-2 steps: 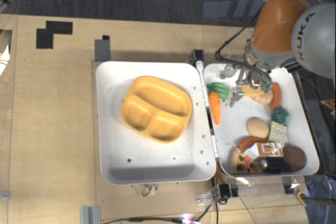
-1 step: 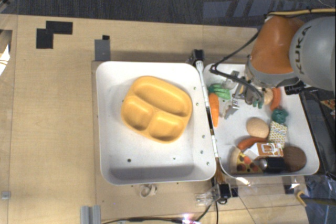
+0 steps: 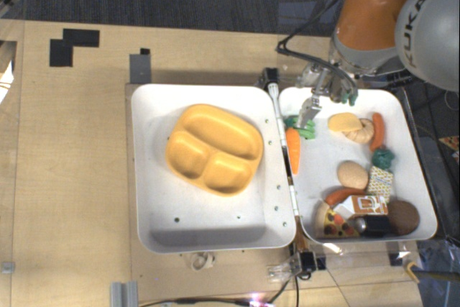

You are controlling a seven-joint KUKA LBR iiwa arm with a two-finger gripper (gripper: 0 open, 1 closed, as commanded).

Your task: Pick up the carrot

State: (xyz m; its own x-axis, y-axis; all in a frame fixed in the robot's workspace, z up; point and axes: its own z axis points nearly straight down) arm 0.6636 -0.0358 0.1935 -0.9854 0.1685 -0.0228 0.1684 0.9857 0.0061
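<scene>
So we're looking down on the table (image 3: 72, 176) with the two white bins side by side. The left bin (image 3: 154, 226) has a big yellow divided tray (image 3: 214, 147) sitting in it. The right bin (image 3: 410, 154) is the busy one: a bread-roll-looking thing (image 3: 349, 126), a sausage (image 3: 378, 130), a small teal item (image 3: 383, 157), a tan rounded piece (image 3: 352, 174), plus a pile of packets and dark bits in the near corner that we can't really make out.

The carrot (image 3: 292, 147) lies along the left wall of the right bin, orange body pointing toward us, green top at the far end.

The tool (image 3: 310, 111) hangs right at the carrot's green top, looks like it's touching or just above the leaves. Honestly we can't tell how far apart the fingers are from this angle, too small and blurry. The carrot's body is flat on the bin floor, so it doesn't look lifted.
</scene>
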